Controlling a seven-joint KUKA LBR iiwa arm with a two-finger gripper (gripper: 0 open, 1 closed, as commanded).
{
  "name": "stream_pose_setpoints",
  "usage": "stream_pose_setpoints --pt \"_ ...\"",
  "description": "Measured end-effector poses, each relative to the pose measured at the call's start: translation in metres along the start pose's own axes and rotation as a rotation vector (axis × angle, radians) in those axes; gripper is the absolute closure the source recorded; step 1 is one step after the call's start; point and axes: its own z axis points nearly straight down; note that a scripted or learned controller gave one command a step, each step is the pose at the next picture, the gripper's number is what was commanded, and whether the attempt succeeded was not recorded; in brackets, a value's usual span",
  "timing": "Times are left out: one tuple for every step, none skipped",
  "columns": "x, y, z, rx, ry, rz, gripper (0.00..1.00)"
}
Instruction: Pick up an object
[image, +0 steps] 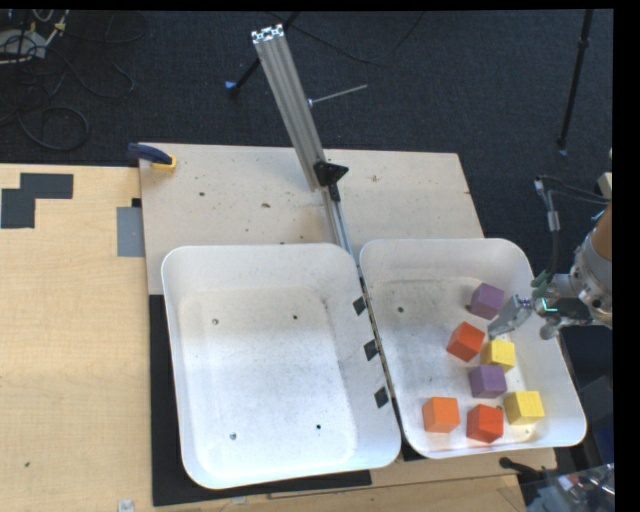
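The end effector hangs over the right shallow white plastic bin, near its right rim — whether it is open or closed, I cannot tell. Likely it is lining up on the cluster just beside it: purple cube, orange-red cube, small yellow cube. The left white bin sits alongside on the desk.

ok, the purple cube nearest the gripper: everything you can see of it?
The purple cube is a small matte block, painted wood or foam by its look, sitting flat on the floor of the right bin, topmost of the blocks. It stands apart from the red-orange cube below it. The gripper sits just to its right; contact unclear.
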Motion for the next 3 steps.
stream_pose_setpoints --pt "-0.001 0.001 -0.002 -0.005 -0.002 0.002 0.00" --pt "0.003 -0.003 0.061 0.002 0.001 0.001 0.00" --pt "0.004 0.002 0.119 -0.011 -0.008 0.005 0.00"
